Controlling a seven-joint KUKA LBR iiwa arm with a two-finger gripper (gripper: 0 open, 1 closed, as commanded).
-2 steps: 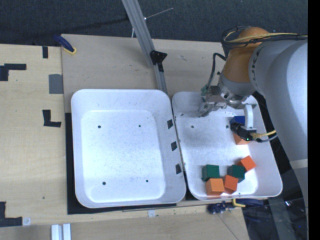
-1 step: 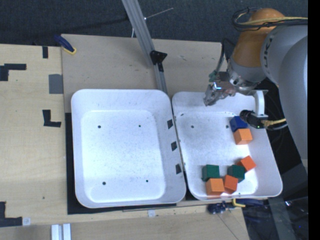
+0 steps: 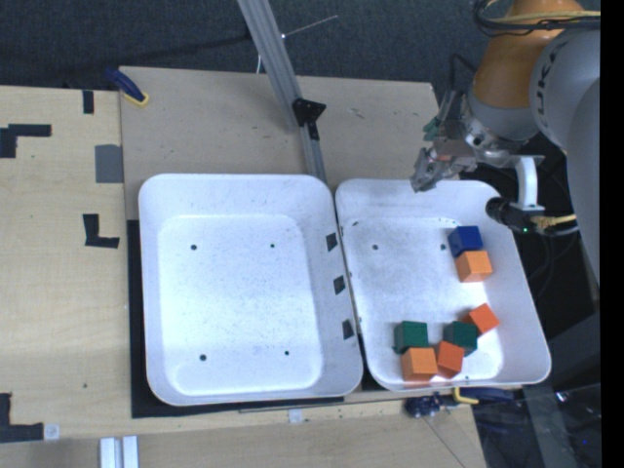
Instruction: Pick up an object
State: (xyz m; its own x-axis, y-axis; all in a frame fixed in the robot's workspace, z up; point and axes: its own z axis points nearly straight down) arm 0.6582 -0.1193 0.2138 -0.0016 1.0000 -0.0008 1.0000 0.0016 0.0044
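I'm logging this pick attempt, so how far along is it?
Done: nothing visibly picked yet; the blue block, orange blocks and green blocks all lie in the right bin. In hand: the gripper hangs over that bin's far rim. Left: descend onto a block, grasp it and lift.

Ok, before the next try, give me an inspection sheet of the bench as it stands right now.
Surface: wooden bench bearing a left bin and a right bin, side by side on a black mat.
Job's things: all in the right bin: a blue block against an orange block; near the front, two green blocks and three more orange ones, clustered.
Clutter: black tape marks on the bench.
Gripper: gripper over the right bin's back rim, apart from every block, holding nothing.
Cables: black cable looping over the arm.
Surroundings: slanted metal pole; dark floor behind.
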